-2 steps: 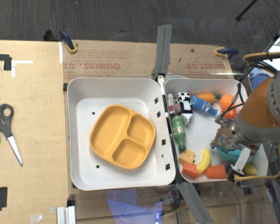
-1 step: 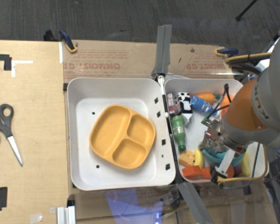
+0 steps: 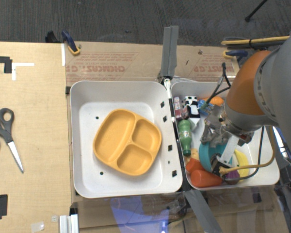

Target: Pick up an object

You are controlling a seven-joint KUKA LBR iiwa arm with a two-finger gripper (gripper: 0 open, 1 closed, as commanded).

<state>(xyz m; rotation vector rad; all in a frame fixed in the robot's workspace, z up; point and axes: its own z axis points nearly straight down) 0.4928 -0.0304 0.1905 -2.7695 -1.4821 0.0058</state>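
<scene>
Grey arm [image 3: 274, 67] is low over the right bin [image 3: 271, 176]; gripper [image 3: 218, 147] grasp state: cannot tell. Bottle [image 3: 185, 136] lies just left, teal cup [image 3: 206, 157] beneath. Recommend committing to one isolated item, descending squarely.

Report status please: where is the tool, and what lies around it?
Tool down in the right bin, among the clutter. Green bottle, banana, orange item close by. Yellow divided plate alone in the left bin.
</scene>
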